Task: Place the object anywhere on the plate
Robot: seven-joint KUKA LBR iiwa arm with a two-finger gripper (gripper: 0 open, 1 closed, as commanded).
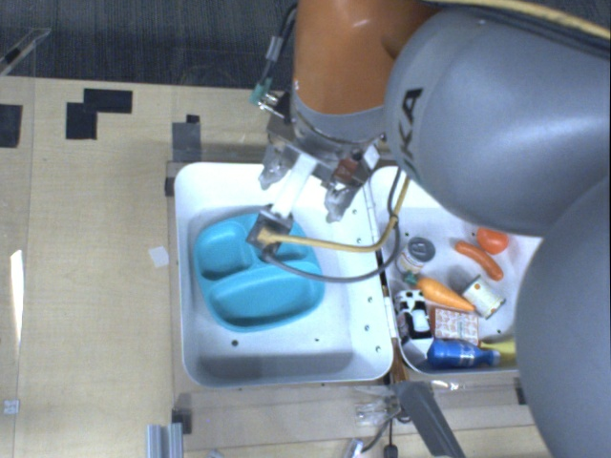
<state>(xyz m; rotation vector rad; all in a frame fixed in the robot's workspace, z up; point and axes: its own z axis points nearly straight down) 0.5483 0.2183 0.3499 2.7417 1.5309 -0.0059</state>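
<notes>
— Grey arm (496, 113) is seen foremost; how much is done?
— Little, it is judged. The pincer (305, 191) is held open and empty above the blue plate (258, 303), on which nothing is seen. Candidates such as the carrot (444, 294) are seen in the bin (441, 225) by the table's right edge.

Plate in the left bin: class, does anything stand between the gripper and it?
Nothing visible does. The gripper hangs open near the far edge of the blue plate, with nothing between its fingers and no loose thing between it and the plate.

The blue compartmented plastic plate (260, 299) is laid in the shallow white left bin (286, 359), just before the gripper (305, 187).
</notes>
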